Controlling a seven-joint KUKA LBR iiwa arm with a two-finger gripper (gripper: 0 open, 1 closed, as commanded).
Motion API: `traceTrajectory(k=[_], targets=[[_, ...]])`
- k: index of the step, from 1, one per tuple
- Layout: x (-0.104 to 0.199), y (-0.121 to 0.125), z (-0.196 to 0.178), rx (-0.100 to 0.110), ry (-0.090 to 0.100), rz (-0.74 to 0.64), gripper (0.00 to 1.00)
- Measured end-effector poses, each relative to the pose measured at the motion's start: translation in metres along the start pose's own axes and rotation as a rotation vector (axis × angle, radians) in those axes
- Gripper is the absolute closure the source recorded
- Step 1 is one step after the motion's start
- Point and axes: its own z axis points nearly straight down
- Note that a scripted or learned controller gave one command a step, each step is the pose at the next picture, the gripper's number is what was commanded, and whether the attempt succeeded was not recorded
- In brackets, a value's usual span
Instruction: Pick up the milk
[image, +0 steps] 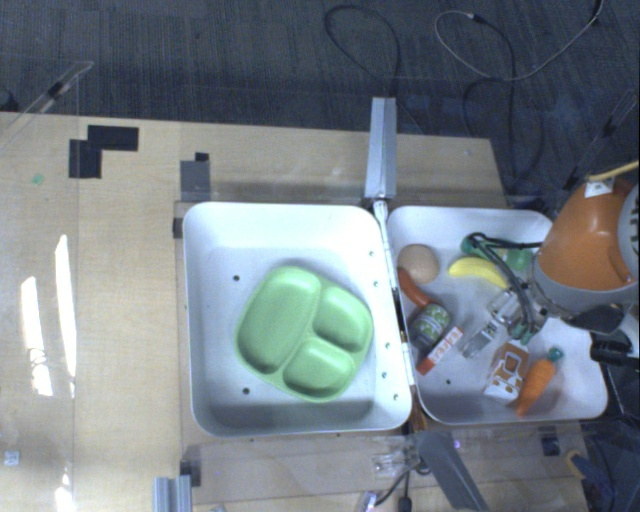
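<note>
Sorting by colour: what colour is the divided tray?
Light green, clearest in the camera view.

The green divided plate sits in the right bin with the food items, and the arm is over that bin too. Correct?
Not quite. The camera view shows the green divided plate alone in the left bin; the food items and the arm are at the right bin.

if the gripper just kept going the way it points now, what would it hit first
The gripper points left and slightly down in the right bin. Going straight on, it would probably meet the white carton with a red end first, though depth is hard to judge.
</note>
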Motion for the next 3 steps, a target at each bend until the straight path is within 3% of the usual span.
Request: traceTrajectory(k=[1,2,3], targets=[[0.009,-0.057,-0.001,0.002,-0.003,0.029,0.00],[0.007,-0.054,-0.013,-0.004,-0.008,0.029,1.00],[0.008,-0.054,-0.013,-0.004,-0.007,0.030,0.00]])
